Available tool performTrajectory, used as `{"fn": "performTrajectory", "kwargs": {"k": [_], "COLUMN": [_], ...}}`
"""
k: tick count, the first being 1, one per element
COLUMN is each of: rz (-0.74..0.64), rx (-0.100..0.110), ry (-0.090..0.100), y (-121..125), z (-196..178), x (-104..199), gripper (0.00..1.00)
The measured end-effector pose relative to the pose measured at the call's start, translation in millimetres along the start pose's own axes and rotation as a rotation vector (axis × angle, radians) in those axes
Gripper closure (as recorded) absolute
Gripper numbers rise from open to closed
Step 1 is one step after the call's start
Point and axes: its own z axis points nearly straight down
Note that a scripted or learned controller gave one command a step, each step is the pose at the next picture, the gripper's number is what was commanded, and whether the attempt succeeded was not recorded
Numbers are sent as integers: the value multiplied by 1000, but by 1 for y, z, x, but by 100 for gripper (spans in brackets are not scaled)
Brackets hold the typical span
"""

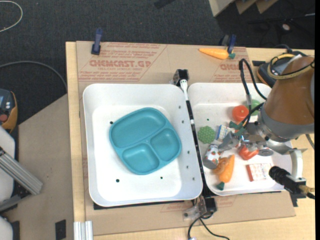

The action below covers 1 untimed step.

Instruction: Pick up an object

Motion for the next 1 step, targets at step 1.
{"fn": "performTrajectory", "kwargs": {"k": [1], "rz": [-1], "rx": [-5], "ry": [-1], "y": [-5], "z": [-3], "x": [59], "gripper": [0]}}
